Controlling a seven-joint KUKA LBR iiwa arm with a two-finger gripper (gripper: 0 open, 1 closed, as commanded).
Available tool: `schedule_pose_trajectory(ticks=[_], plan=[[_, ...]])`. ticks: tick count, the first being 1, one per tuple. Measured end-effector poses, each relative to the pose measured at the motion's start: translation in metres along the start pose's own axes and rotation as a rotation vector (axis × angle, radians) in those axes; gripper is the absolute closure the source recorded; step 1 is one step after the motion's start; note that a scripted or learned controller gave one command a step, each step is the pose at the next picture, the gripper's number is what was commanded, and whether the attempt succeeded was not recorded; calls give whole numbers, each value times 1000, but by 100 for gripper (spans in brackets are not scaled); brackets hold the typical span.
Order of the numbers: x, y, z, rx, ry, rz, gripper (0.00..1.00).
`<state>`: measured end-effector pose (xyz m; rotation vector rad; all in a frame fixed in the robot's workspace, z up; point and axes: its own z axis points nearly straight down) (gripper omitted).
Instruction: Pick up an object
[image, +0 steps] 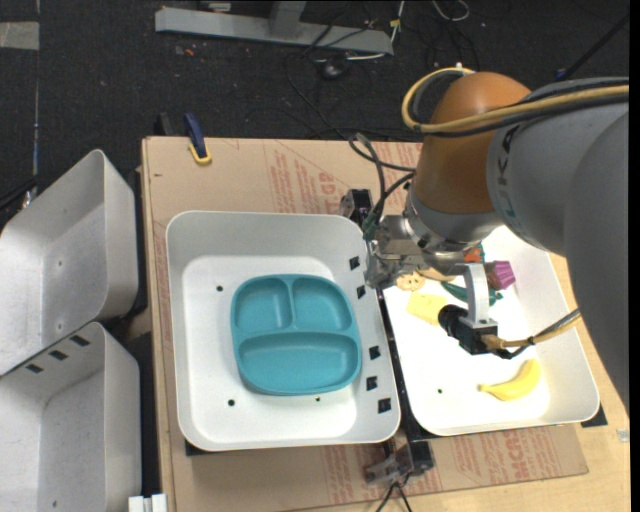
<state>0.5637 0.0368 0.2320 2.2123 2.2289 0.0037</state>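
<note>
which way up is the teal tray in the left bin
Right side up: the teal tray lies flat in the left bin, its three rimmed compartments facing the camera.

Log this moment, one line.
gripper over right bin | yellow piece near gripper | banana lying free | teal plate in left bin

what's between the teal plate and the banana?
Camera view: no loose object. Between the teal plate and the banana come just the left bin and right bin walls where they meet, then bare floor.

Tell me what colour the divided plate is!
The plate is teal blue, clearest in the camera view.
</note>
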Motion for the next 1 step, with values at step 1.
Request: schedule_pose_trajectory(ticks=[1], plan=[[54, 18, 9, 1, 0, 0, 100]])
